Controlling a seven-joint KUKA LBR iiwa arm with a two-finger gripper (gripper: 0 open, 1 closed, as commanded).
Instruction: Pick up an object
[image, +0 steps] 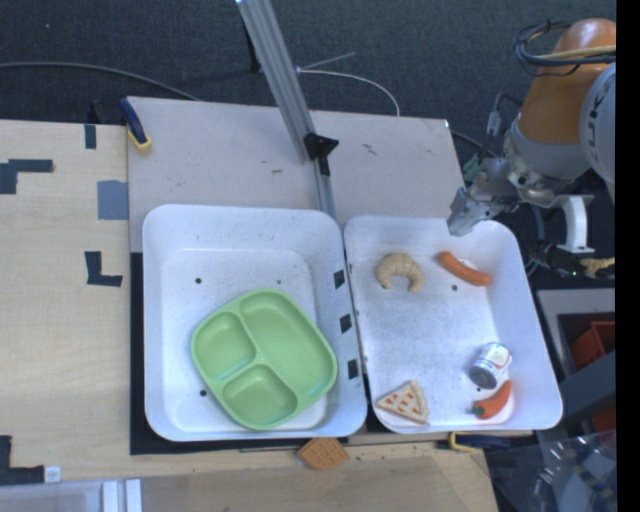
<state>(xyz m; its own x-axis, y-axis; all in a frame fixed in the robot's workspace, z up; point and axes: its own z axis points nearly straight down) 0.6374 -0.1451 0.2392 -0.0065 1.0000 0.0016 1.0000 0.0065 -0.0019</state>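
A grey arm with an orange band reaches in from the right; its two-finger gripper (466, 217) hangs over the right white bin's (430, 325) far rim, holding nothing. The nearest thing, a small orange toy sausage (465, 268), lies just below it, beside a tan toy croissant (400, 270). The sausage looks light, stiff and smooth, so it may roll; best pinched across its narrow middle. The bin wall stands near, with open floor toward the centre.
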